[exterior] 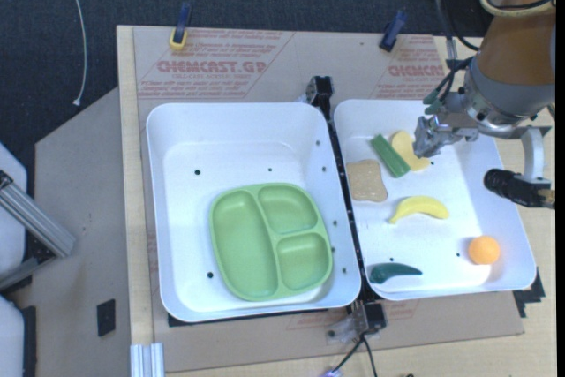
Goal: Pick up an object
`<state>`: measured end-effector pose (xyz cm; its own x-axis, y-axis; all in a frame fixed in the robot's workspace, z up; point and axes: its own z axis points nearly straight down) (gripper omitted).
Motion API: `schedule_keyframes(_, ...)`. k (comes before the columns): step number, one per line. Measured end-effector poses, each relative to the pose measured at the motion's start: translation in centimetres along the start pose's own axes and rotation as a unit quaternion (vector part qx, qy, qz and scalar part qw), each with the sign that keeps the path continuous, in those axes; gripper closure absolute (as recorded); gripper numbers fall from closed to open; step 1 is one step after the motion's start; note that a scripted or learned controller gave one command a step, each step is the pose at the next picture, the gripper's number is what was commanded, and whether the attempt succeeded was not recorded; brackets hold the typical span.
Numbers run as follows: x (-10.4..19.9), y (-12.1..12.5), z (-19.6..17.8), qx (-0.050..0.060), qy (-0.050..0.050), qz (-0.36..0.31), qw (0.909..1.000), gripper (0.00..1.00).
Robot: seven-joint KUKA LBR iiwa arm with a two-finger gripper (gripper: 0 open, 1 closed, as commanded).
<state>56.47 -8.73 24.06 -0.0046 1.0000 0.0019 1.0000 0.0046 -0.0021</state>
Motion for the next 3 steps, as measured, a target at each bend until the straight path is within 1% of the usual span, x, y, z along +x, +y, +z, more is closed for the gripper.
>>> schedule_keyframes(2, 12.2, -0.1, 0.3, 0.000, 0.000, 0.000, 1.0000, 1.00)
schedule_keyframes(3, 17.8, 0.5, 1.9, 0.000, -0.001, 0.000, 1.0000, 1.00)
